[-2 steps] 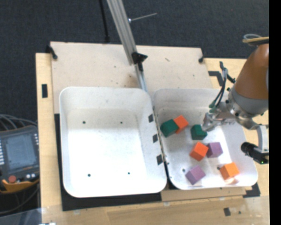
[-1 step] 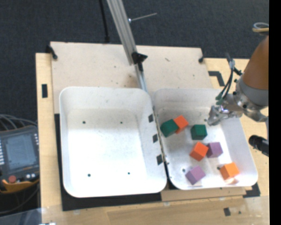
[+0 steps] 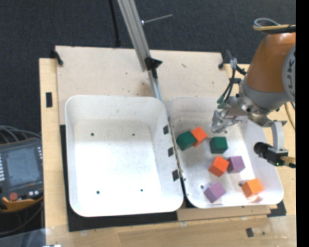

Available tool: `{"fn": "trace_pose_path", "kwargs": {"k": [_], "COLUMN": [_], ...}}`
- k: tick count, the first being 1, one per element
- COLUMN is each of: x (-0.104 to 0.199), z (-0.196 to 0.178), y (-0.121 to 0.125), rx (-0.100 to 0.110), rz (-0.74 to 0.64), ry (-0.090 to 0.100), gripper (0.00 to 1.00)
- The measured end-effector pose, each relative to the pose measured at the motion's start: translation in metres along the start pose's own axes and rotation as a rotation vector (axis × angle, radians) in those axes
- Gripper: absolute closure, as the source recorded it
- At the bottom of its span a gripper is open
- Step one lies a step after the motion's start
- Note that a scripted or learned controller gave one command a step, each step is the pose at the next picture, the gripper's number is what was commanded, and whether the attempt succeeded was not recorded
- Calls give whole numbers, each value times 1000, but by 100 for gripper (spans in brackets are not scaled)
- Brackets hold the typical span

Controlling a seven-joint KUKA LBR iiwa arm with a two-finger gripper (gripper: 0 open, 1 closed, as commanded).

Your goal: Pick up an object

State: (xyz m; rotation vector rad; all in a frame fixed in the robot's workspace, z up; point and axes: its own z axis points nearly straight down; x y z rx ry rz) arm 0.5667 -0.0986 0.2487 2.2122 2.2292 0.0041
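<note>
On the pale wooden bench (image 3: 108, 71), two white bins sit side by side over dark carpet. Inside the right bin (image 3: 270, 187) lie two green blocks (image 3: 218, 145), three orange blocks (image 3: 219, 165) and two purple blocks (image 3: 215, 191). Above it, the gripper (image 3: 220, 122) hangs just beside the green block at the middle; whether it is wide or narrow, I cannot tell. Left of the bench rests a control tablet (image 3: 18, 169).
</note>
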Motion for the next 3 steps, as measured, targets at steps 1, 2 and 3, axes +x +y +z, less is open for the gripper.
{"fn": "trace_pose_path", "kwargs": {"k": [1,2,3], "x": [48,92,142], "z": [-6,5,15], "y": [8,9,6], "rx": [0,4,4], "rz": [0,2,1], "ry": [0,-1,0], "gripper": [100,100,100]}}
